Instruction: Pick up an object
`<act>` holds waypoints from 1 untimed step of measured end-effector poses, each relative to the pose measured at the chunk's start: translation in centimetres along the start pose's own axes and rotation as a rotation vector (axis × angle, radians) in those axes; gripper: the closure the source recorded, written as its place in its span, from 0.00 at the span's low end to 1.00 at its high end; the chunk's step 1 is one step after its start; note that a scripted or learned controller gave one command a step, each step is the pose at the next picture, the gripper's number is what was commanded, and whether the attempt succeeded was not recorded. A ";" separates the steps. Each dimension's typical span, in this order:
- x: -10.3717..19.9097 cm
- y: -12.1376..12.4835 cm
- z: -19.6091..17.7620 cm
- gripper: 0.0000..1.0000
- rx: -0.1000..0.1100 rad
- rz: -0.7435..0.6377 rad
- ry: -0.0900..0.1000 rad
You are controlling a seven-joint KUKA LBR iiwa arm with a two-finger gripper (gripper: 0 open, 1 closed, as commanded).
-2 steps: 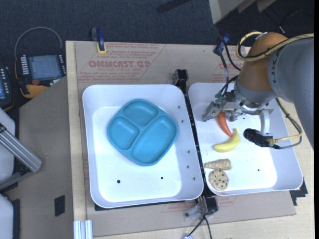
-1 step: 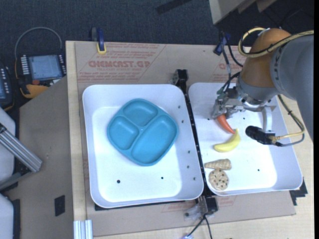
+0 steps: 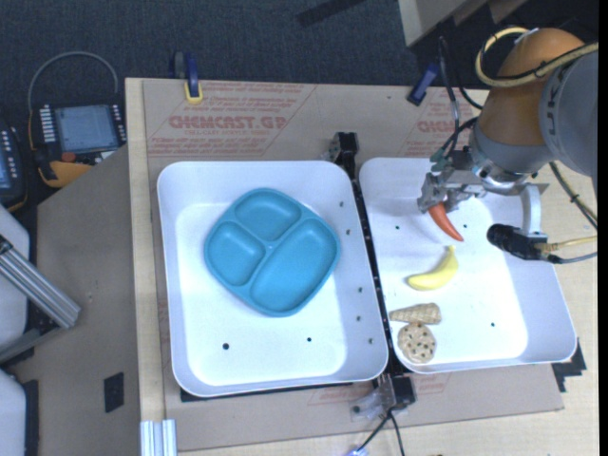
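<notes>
Starting at the left, a small screen (image 3: 87, 127) sits on the dark floor off the bench, with a cable looped above it. The brown board (image 3: 285, 112) under both bins carries red lettering along its far edge, where a yellow clamp (image 3: 194, 88) and a blue clamp (image 3: 422, 88) grip it.

The left bin (image 3: 190, 350) holds a blue plate (image 3: 273, 251) with three compartments. It lies tilted a little, near the bin's middle and apart from all four walls.

Between the two bins, a black clip (image 3: 344, 146) sits at the far end of the seam.

The right bin (image 3: 532, 331) holds four small things. A carrot (image 3: 446, 220), orange-red, lies in the far part of the bin, its tip pointing toward the near right. A banana (image 3: 435, 271) lies nearer the camera, just below the carrot and apart from it. Nearer still, by the bin's left wall, a pale cone (image 3: 415, 313) lies on its side, and a round cookie (image 3: 416, 341) sits just below it, touching or almost touching.

The gripper (image 3: 443, 196) is down in the right bin over the carrot's upper end. Its fingers stand close about that end, and the carrot seems to be pinched between them, though the metal hides the contact itself. The arm (image 3: 522, 103) rises behind it toward the right, orange band above the grey wrist.
</notes>
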State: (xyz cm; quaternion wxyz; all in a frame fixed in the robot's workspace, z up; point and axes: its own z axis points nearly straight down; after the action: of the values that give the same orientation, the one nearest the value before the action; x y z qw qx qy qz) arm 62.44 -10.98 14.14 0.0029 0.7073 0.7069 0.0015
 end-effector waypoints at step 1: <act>-0.5 -0.1 -4.4 1.00 0.000 0.000 0.000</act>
State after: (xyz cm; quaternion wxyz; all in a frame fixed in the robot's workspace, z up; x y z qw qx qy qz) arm 62.35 -11.43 18.57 0.0028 0.7075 0.7067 0.0014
